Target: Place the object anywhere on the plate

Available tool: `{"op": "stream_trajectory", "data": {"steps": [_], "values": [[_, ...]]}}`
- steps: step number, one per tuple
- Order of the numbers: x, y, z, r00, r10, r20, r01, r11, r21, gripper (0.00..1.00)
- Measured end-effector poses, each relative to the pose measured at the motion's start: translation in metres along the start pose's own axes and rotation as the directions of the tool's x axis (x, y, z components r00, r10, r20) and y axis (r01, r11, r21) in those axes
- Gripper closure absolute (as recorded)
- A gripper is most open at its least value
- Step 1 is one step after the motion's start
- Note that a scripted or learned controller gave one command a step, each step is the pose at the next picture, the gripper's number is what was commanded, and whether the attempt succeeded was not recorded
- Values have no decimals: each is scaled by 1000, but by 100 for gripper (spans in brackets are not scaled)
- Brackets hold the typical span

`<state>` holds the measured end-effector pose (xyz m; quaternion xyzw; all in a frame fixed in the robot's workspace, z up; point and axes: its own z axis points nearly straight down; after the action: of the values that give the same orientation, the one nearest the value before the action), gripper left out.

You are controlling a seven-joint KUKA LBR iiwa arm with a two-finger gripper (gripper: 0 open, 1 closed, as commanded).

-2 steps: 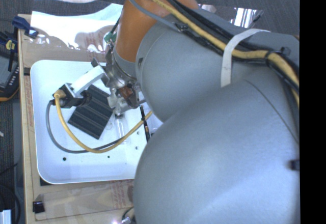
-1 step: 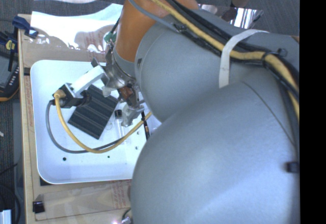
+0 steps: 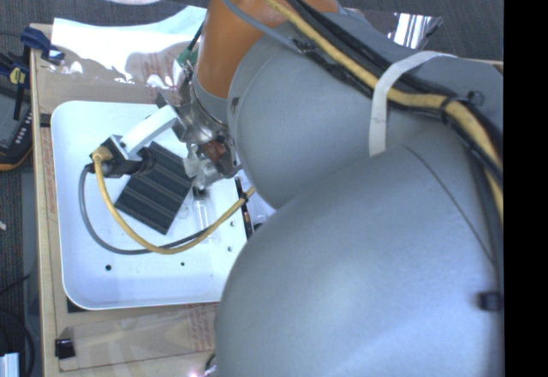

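My gripper (image 3: pixel 202 192) hangs low over the left white bin (image 3: pixel 77 264), near its middle right, pointing down at the bin floor. A black ribbed block (image 3: pixel 156 190) and a white bracket (image 3: pixel 145 132) are mounted on its left side. A yellow cable (image 3: pixel 137 234) and a grey one loop from it across the bin. The grey arm (image 3: pixel 360 195) with its orange band (image 3: pixel 244 24) covers the right bin and the right part of the left bin, so whatever lies beneath is hidden.
The wooden bench edge (image 3: pixel 128 334) runs along the front and left of the bin. Shiny foil (image 3: pixel 120 41) lies behind the bin. Dark tools (image 3: pixel 13 110) sit off the bench at the far left.
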<state>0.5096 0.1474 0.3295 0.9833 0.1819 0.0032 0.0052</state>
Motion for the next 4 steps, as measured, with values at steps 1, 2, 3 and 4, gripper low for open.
{"op": "stream_trajectory", "data": {"steps": [1, 2, 3, 4], "values": [[118, 27, -31, 997, -80, 4, 80, 997, 12, 100], [118, 27, -31, 997, -81, 4, 80, 997, 12, 0], [74, 82, 87, 995, -94, 12, 94, 995, 17, 0], [93, 133, 10, 988, -155, 6, 155, 988, 16, 0]]}}
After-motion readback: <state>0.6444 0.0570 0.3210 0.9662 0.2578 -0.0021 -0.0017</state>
